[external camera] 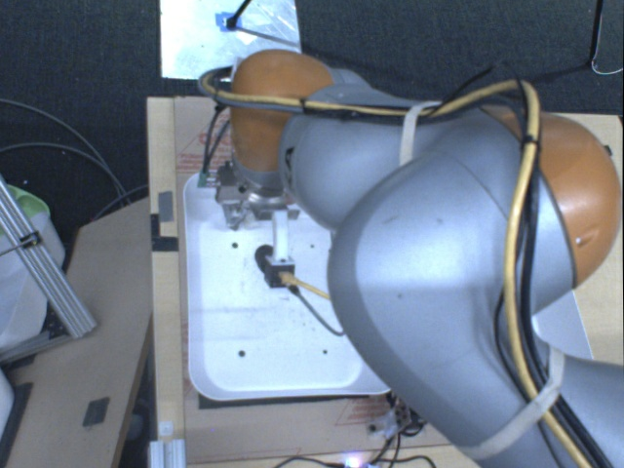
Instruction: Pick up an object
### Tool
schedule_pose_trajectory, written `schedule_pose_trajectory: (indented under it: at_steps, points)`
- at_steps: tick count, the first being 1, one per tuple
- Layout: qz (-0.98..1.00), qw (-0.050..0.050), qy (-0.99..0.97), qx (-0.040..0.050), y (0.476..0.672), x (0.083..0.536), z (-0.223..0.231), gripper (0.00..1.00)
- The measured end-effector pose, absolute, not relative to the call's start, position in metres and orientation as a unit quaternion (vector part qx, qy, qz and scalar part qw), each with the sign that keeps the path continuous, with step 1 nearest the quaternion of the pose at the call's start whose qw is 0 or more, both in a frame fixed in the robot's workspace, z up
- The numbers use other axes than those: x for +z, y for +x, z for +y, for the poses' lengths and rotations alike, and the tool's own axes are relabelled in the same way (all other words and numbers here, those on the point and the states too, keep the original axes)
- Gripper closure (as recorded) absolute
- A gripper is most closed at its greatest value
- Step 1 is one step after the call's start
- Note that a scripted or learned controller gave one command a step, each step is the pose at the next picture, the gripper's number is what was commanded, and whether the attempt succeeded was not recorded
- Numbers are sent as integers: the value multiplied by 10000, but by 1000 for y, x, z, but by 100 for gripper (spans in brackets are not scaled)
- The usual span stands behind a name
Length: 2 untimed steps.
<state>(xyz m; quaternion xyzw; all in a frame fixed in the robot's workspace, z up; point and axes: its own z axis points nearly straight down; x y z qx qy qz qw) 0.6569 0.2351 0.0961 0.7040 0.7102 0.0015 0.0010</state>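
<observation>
Arm over the left white bin, gripper low near the bin's far end.

The big grey arm (458, 261) is seen nearest. Behind it, the white bin (244, 359) is crossed by a yellow cable (317, 305). Farther, the gripper (255, 217) is placed just above the bin floor. No object to pick can be made out.
</observation>
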Motion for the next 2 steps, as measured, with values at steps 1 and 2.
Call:
schedule_pose_trajectory:
  at_steps: [1,2]
  points:
    - [7062,12,7080,7,670,111,176,100]
    - [7046,40,7096,22,671,191,82,100]
